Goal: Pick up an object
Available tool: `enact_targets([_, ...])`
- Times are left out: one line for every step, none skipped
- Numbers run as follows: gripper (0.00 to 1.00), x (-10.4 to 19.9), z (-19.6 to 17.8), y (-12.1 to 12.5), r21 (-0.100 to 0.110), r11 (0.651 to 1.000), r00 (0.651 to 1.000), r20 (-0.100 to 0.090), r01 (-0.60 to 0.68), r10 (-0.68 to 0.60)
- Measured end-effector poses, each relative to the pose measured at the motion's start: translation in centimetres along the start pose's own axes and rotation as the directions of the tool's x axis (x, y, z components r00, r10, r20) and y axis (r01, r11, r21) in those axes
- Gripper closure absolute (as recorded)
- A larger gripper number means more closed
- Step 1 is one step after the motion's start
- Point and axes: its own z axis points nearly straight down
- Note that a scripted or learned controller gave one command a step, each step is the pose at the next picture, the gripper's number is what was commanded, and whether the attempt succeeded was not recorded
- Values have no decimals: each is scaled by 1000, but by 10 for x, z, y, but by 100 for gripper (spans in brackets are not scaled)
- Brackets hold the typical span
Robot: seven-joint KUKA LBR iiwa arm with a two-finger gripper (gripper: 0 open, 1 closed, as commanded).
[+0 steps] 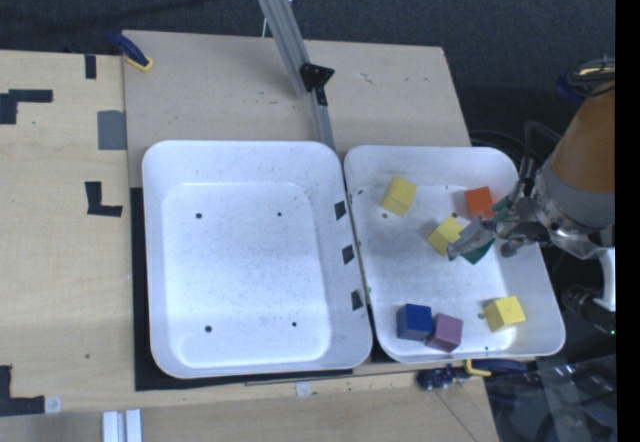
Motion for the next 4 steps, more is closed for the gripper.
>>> enact_targets([0, 0, 0, 0, 0, 1000, 1000, 0, 0, 0])
enact_targets([0, 2, 44, 2, 4, 1000, 1000, 0, -1, 1])
enact_targets([0, -1, 99, 10, 5, 1000, 1000, 0, -1, 1])
enact_targets([0, 0, 140, 9, 1, 1000, 1000, 1, -1, 1])
